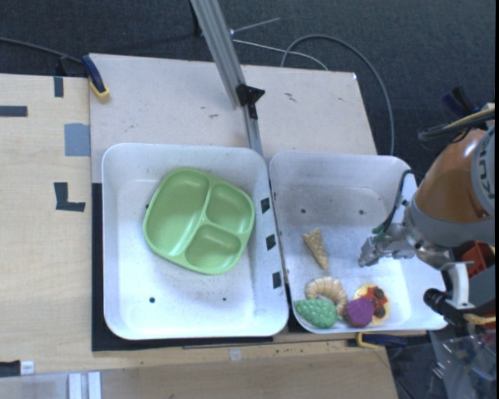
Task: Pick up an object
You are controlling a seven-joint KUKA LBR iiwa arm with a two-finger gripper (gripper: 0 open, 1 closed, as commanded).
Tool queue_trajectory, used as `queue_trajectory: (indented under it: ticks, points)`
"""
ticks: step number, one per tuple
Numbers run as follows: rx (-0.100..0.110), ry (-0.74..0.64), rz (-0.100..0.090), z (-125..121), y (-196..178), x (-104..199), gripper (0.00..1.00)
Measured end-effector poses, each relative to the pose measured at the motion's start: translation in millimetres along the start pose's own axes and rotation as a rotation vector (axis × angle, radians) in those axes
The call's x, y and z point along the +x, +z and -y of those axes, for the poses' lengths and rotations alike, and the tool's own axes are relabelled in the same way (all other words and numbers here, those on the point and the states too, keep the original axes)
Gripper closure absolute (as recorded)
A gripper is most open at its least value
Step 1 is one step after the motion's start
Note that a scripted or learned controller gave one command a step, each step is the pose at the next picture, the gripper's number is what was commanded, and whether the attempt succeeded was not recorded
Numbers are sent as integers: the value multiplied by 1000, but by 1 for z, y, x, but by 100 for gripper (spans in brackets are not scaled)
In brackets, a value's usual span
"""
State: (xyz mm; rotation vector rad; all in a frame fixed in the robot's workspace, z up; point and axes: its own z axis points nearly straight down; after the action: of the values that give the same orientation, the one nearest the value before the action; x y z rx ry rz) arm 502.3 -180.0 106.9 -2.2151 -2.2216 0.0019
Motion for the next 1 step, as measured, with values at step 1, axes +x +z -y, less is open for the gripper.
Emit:
queue_trajectory:
  ticks: [1]
  points:
    - [-7, 3, 4, 5, -51, -9, 100]
